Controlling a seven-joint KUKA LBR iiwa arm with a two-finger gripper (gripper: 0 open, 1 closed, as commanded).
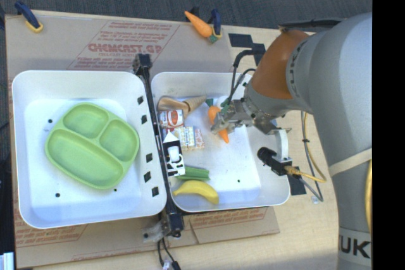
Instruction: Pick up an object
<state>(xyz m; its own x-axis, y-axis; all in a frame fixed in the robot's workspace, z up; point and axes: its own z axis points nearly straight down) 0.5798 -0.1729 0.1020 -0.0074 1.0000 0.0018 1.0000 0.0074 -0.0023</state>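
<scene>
Item: gripper (pixel 223 125), arm entering from 3 o'clock, low over right bin (pixel 253 193) w/ an orange carrot-like toy (pixel 218 117) at its tips; whether the fingers are clamped or apart can't be told, so step reads as grasp attempt, and next move likely calls for a firm close, then a straight lift. Other stock in that bin: banana (pixel 197 191) at 6 o'clock, green pod (pixel 191 172), small packets approx. 9 o'clock; left bin (pixel 31 212) holds green divided plate (pixel 93 145). Bins sit on cardboard-covered bench (pixel 126 41), clamps at 12 o'clock edge, dark floor beyond.
</scene>
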